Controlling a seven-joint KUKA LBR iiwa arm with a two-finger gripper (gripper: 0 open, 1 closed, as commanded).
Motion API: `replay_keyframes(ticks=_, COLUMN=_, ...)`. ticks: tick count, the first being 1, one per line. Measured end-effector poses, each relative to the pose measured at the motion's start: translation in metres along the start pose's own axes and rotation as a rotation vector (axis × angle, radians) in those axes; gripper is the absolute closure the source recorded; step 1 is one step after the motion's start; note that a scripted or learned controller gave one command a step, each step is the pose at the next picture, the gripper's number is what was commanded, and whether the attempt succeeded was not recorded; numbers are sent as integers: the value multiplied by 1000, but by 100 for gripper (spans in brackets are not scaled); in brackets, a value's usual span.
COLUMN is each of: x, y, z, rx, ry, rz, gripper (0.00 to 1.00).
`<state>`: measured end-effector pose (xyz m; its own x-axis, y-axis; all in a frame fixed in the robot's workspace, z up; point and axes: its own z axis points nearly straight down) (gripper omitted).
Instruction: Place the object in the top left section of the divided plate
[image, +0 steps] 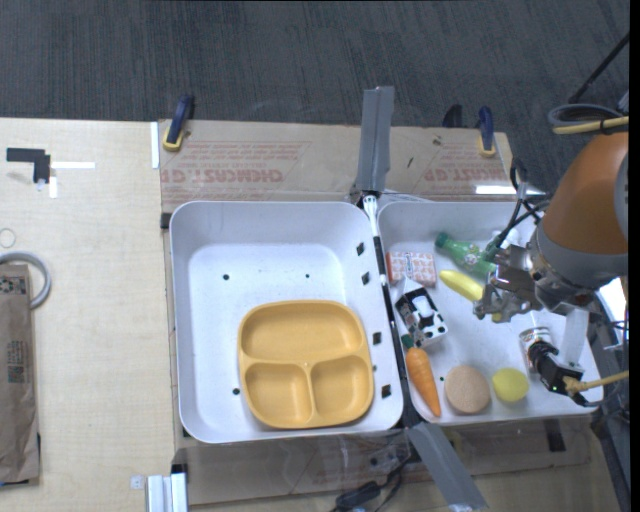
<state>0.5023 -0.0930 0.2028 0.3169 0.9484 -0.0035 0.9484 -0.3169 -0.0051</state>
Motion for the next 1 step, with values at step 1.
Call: replay_keyframes(ticks=1, x=94, y=-58, z=14, rx=2, ry=-1, rz=70, gripper=100)
